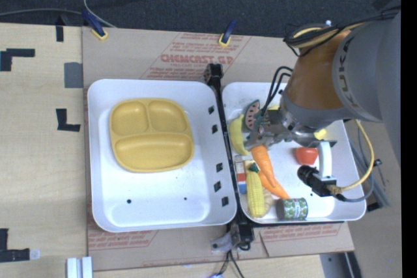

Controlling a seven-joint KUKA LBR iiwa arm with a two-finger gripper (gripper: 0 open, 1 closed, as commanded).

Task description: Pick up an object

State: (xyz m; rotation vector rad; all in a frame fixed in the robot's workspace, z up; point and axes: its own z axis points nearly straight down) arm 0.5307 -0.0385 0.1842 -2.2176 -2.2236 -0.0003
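Observation:
The right bin (344, 140) holds an orange carrot (269, 174), a yellow corn cob (255, 193), a banana (234, 135) along the left wall, a watermelon slice (251, 113), a red tomato-like piece (306, 155) and a green can (294, 208). My gripper (262, 132) is low in this bin. It hangs just above the carrot's upper end, between the banana and the red piece. The wrist hides what lies right under it. I see nothing lifted off the bin floor.
The left bin (107, 202) contains a yellow divided plate (152, 135) in its upper half. A small multicoloured block (240, 178) lies by the corn, against the divider (220, 140) between the bins. The big grey and orange arm (339, 75) covers the right bin's upper right.

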